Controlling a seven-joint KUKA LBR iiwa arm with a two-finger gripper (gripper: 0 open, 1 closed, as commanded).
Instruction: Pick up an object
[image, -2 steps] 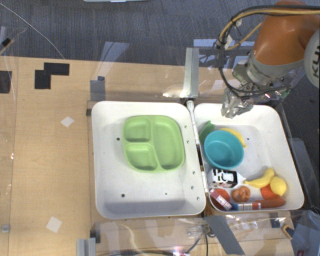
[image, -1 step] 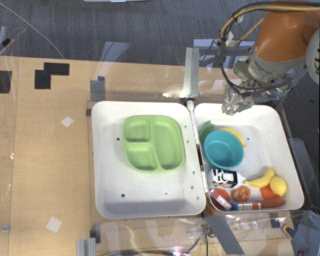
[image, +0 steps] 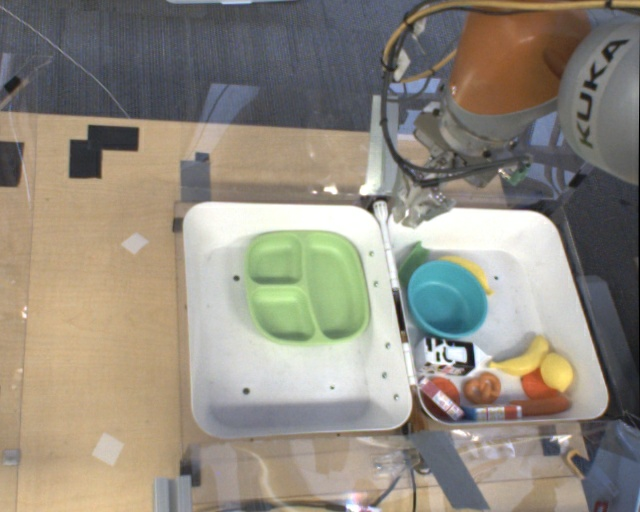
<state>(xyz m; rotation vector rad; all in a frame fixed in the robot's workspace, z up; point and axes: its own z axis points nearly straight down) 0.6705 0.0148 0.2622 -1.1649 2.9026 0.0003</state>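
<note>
Two white bins: left bin (image: 215, 400) holds one green divided plate (image: 303, 286). Right bin (image: 560, 250) holds one teal bowl (image: 447, 298), one banana (image: 524, 358), one lemon (image: 556, 371), cluster of small items at near edge, perhaps seven, hard to count. Gripper (image: 418, 205) above divider's far end, bowl just nearer camera. Finger spread: cannot tell. Far right corner bare.
</note>
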